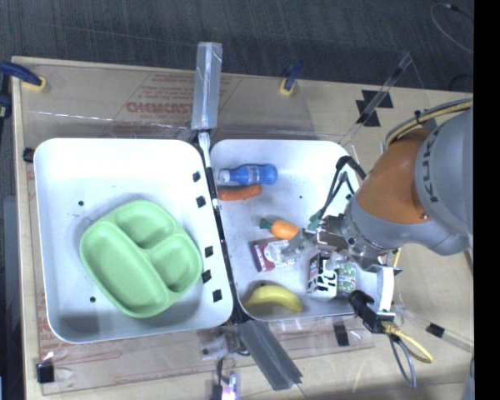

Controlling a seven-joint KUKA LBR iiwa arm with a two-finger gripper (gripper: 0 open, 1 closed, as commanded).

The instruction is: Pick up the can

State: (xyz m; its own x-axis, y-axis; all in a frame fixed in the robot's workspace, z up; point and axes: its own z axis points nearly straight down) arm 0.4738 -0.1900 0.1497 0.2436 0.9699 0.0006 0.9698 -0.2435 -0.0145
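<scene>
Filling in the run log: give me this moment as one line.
hand over black-and-white printed can | can in right white bin, beside yellow banana | grasp: cannot tell

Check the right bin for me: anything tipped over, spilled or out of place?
The can lies on its side at the right bin's lower right, under the gripper. The blue bottle also lies flat near the top. No spill visible; nothing looks damaged.
</scene>
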